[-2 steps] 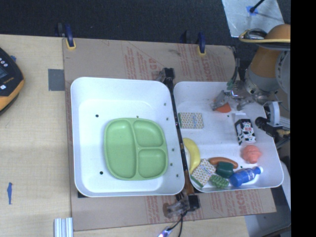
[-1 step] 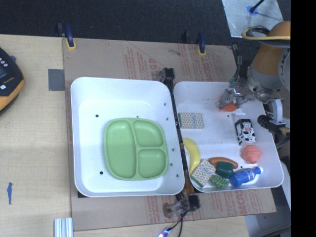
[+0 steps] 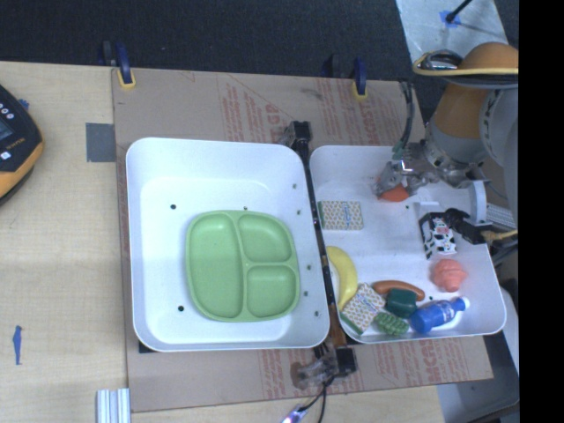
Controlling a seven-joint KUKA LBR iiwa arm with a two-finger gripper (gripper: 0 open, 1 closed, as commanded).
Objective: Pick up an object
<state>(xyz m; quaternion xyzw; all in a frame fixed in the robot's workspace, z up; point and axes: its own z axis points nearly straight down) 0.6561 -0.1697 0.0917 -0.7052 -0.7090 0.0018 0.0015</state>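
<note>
My gripper (image 3: 397, 181) is low over the back of the right bin (image 3: 379, 236), right above a small orange-red object (image 3: 396, 194) that shows just under its tips. Whether that object is between the fingers I cannot see. Loose in the same bin lie a patterned card (image 3: 341, 215), a black-and-white cow toy (image 3: 438, 235), a pink ball (image 3: 448, 274), a banana (image 3: 345, 274), a sausage (image 3: 397, 287), a green piece (image 3: 400, 304), a blue bottle (image 3: 435, 315) and a checkered packet (image 3: 362, 307).
The left bin (image 3: 154, 236) holds a green divided plate (image 3: 241, 265). Clamps (image 3: 124, 67) pin the cardboard sheet at the back. A yellow and black device (image 3: 13, 144) lies on the bench at far left. The arm's body (image 3: 471, 104) rises at the right.
</note>
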